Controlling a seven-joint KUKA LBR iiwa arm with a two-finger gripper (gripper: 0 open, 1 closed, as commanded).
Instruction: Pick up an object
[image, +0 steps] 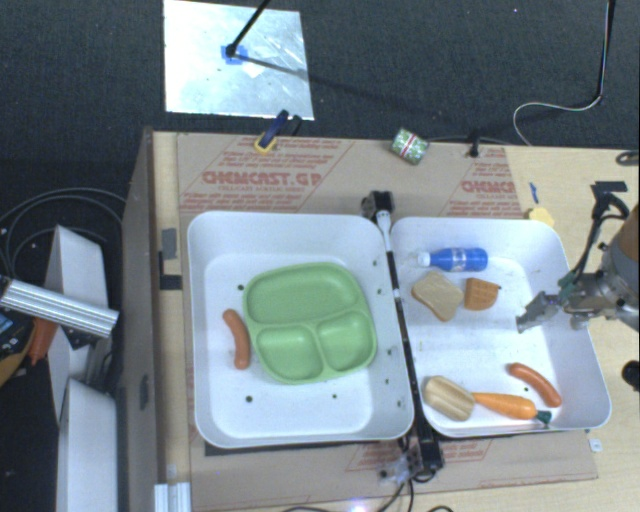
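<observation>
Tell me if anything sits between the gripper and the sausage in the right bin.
Nothing visible does. The gripper hangs over the right bin's right side, and the sausage lies just below it in the picture, with bare white floor between them. The carrot lies further left, out of that path.

Floor: dark speckled carpet (450, 50), with a shiny silver sheet (238, 60) lying on it.
Bench: tan cardboard-covered top printed in red lettering (260, 170).
Left side: black looped cables (60, 215) beside white box-like panels (80, 300).
Light: even, bright overhead.
</observation>
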